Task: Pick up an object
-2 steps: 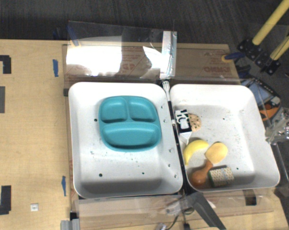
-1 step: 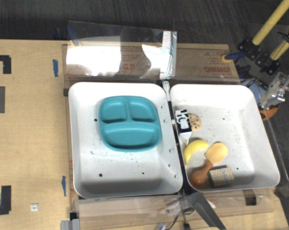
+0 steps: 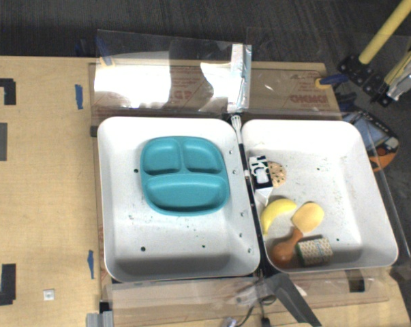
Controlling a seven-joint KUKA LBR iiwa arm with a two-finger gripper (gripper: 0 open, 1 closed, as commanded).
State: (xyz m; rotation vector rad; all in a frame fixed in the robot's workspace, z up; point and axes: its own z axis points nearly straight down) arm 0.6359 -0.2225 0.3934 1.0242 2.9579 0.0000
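Two shallow white plastic bins sit side by side on the worktop. The left bin [image 3: 116, 247] carries a teal three-compartment plastic tray [image 3: 185, 174], lying flat and alone, well apart from the walls. The right bin [image 3: 348, 176] has the clutter, crowded into its near-left corner: a yellow lemon-shaped toy [image 3: 277, 213] touching a yellow-headed wooden spoon-like piece with a brown handle [image 3: 297, 230], a small speckled grey block [image 3: 315, 250] just beside that handle, and a speckled tan cookie-like disc [image 3: 278, 174] next to a black-and-white printed card [image 3: 261, 172] by the dividing wall.

As for the tool, I cannot tell whether it is apart or together.

Best pick, to my eye: the lemon. It looks light, rigid and rounded, probably smooth, so it may squirt out; take it across its narrow middle. The tray looks stiff but broad and flat, so only a rim grab would work.
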